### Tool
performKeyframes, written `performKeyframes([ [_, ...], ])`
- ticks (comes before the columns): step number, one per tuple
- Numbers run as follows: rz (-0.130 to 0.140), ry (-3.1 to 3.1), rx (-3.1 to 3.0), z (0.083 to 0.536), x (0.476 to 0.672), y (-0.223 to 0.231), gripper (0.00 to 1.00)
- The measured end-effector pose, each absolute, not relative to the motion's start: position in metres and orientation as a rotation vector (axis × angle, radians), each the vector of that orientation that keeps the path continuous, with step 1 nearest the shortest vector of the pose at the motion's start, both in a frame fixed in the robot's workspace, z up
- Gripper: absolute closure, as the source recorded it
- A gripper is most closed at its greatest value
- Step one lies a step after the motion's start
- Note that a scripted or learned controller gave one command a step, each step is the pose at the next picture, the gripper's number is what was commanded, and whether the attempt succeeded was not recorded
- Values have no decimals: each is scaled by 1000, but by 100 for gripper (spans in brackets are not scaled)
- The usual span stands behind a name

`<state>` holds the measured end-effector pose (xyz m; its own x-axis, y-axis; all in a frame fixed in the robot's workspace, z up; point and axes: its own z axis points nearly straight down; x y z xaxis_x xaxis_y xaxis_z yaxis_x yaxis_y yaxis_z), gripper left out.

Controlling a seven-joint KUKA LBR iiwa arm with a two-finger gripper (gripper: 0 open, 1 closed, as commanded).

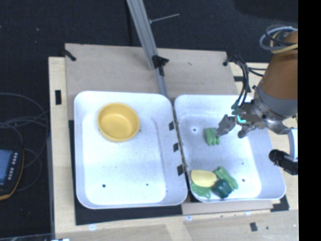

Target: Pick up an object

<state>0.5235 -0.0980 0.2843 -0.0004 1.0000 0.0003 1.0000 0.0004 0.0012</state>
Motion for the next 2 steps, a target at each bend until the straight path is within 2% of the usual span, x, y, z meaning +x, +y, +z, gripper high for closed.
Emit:
performKeyframes([
  [1, 2, 2221, 2221, 284, 524, -98, 0],
  [2, -5, 2223, 2224, 226, 531, -98, 0],
])
